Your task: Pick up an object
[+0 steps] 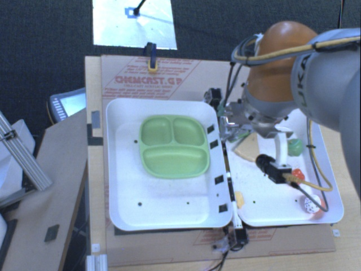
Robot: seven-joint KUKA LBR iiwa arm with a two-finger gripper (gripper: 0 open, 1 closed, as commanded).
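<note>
My gripper [228, 126] hangs low over the left edge of the right bin [265, 213], close to the wall between the two bins. Just to its right lies a tan wedge-shaped piece [246, 149], partly under the wrist. A green object [295, 147] rests further right in the same bin. An orange object [298, 175] lies below it, and a white ball with red marks [309, 206] sits near the front right corner. A small yellow piece [239, 199] lies at the bin's front left. The arm's body hides the back of this bin.
The left bin [121, 208] holds a green divided plate [174, 146] in its middle. Black clips line the wall between the bins [220, 179]. A cardboard sheet [152, 81] lies under both bins, with a yellow clamp [152, 65] at its back edge.
</note>
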